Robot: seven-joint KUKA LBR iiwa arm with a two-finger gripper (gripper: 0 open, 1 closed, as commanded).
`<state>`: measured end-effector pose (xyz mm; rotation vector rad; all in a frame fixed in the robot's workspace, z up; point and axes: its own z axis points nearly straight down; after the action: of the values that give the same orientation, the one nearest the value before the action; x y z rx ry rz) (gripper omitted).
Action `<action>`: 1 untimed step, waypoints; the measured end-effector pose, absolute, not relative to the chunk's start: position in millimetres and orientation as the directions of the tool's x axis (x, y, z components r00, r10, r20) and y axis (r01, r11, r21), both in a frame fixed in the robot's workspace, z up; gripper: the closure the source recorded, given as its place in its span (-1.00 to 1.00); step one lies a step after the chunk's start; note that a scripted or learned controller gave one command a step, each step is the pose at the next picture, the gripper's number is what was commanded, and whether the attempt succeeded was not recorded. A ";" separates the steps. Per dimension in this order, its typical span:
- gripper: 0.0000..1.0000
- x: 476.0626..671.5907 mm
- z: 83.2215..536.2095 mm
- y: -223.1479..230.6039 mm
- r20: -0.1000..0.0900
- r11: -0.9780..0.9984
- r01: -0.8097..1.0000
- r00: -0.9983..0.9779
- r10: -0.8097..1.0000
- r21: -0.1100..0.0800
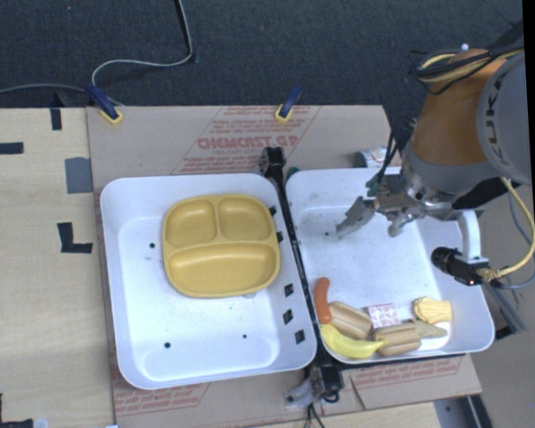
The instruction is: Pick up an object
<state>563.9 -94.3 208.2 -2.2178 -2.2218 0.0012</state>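
red print on the cardboard sheet (245, 142) under the bins reads "chemcast" upside-on near its far edge, with smaller red lines around it too blurred to read. a small packet (383, 315) among the toys has reddish print that cannot be made out.

the gripper (373, 219) hangs over the right bin (478, 331) with its two fingers spread apart and nothing between them; one fingertip (348, 224) points toward the divider, the other (398, 223) sits nearer the arm. bare white floor lies under and around the fingers on every side.

the pickable things are well apart from the fingers, bunched along the near rim of the same bin: an orange sausage (322, 300), a hot dog bun (350, 320), a banana (350, 345), a second bun (400, 338) and a yellow corn piece (432, 311).

past the divider from the fingers, the left bin (136, 352) holds a yellow sectioned plate (221, 244) near its far side, with open floor nearer the camera.
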 end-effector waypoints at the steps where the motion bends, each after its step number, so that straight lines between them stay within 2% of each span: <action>1: -1.00 530.3 183.5 -25.9 0.001 0.002 1.000 -0.002 1.000 -0.003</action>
<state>530.3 -25.9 183.5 -2.2169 -2.2223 0.0021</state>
